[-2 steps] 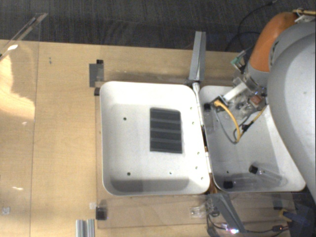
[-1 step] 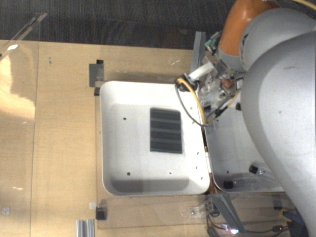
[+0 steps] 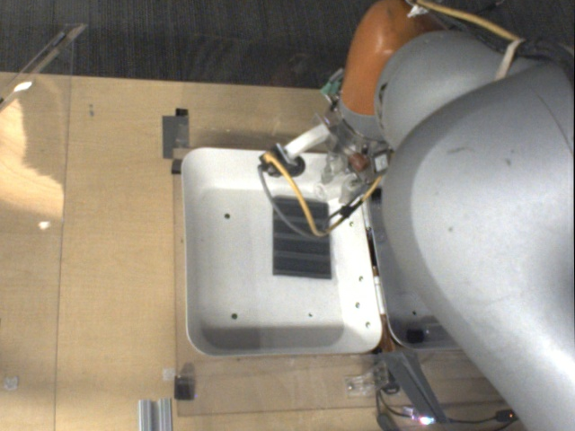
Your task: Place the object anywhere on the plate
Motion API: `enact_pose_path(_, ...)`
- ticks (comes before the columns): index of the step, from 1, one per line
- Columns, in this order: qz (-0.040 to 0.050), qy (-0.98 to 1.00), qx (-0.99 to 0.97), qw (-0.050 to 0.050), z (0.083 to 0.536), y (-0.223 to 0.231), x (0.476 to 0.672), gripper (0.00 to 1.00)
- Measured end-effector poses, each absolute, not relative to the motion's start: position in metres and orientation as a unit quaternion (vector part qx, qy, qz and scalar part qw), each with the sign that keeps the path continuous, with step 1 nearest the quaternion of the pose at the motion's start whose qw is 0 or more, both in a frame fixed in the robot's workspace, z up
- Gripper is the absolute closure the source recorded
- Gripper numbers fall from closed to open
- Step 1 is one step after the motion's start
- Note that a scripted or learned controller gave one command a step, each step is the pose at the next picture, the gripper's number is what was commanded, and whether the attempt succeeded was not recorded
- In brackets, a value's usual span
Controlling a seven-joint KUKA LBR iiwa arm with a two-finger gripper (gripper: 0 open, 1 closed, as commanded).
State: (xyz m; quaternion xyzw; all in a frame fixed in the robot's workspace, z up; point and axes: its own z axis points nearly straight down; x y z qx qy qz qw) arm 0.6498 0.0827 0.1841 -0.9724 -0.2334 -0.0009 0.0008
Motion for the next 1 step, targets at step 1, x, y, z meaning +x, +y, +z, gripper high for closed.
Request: enact_pose_path(1, -0.0014, -0.441, -0.898, 0.000, 0.1829, 0.1432, 0.6514, 1.00)
